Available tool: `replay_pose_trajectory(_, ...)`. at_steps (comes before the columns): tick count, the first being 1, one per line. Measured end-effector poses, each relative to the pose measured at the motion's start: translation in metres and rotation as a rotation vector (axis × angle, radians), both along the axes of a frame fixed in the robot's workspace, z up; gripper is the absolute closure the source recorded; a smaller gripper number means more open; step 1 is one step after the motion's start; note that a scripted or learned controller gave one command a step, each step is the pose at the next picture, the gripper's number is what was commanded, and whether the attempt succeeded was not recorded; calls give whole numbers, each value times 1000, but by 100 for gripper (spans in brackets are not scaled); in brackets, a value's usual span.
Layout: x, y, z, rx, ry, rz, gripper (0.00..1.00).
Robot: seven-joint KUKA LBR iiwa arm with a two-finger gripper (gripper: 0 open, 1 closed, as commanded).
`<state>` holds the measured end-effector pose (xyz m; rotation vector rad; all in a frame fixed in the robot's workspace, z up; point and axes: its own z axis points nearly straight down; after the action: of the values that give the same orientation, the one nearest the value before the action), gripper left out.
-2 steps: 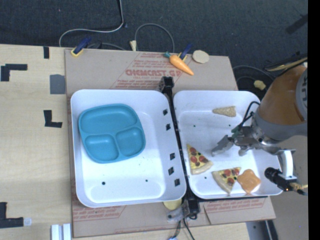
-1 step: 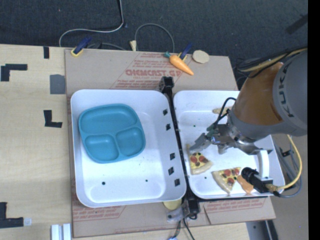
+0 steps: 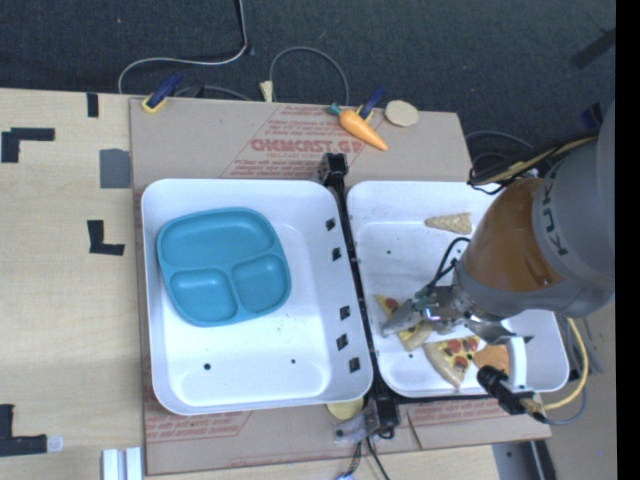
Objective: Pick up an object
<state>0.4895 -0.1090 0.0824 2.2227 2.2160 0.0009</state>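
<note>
My gripper (image 3: 410, 318) is low in the right bin (image 3: 400, 203), reaching in from the right under the grey and orange arm. Its fingers sit among small toy food pieces (image 3: 384, 304) near the bin's left-centre. A pizza slice (image 3: 452, 356) lies just in front of it, toward the bin's front wall. A tan wedge (image 3: 449, 223) rests at the back of the same bin. I cannot make out anything held between the fingers.
The left bin (image 3: 180, 378) holds a blue divided plate (image 3: 224, 265). A toy carrot (image 3: 362, 130) and a tan disc (image 3: 402, 114) lie on the cardboard behind the bins. A black divider (image 3: 345, 268) runs between the bins. Cables trail at the back.
</note>
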Motion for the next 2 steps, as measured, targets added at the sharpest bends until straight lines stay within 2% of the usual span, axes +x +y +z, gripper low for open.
replay_pose_trajectory(1,1,0,14,-2,-1,2,100)
replay_pose_trajectory(2,72,64,108,2,-10,13,100)
